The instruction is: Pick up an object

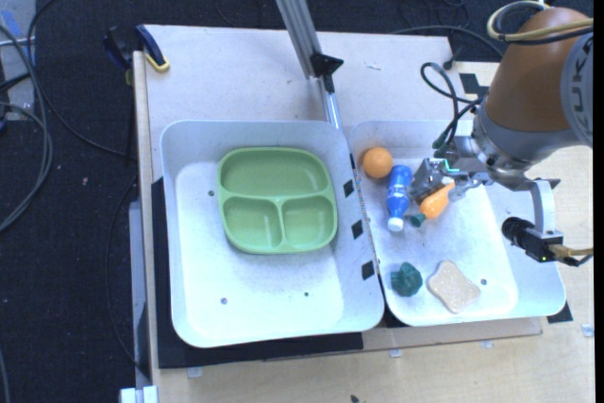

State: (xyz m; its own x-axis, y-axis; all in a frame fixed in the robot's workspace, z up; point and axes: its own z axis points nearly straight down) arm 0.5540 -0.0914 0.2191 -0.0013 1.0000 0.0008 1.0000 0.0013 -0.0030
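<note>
In the right bin [500, 231] lie an orange ball [377, 162], a blue and white bottle [398, 195], a small orange carrot-shaped piece [437, 200], a dark green lump [407, 279] and a tan bread slice [454, 286]. My gripper [435, 181] hangs low over the bin's middle, right above the carrot piece and just right of the bottle. The carrot piece pokes out from under the gripper's tip; whether it is touched or held is hidden.
The left bin [189, 278] holds a light green divided plate [278, 200]. A slanted metal pole [293, 5] rises from the bench behind the bins. The arm's orange band [533, 80] looms over the right bin's far right side.
</note>
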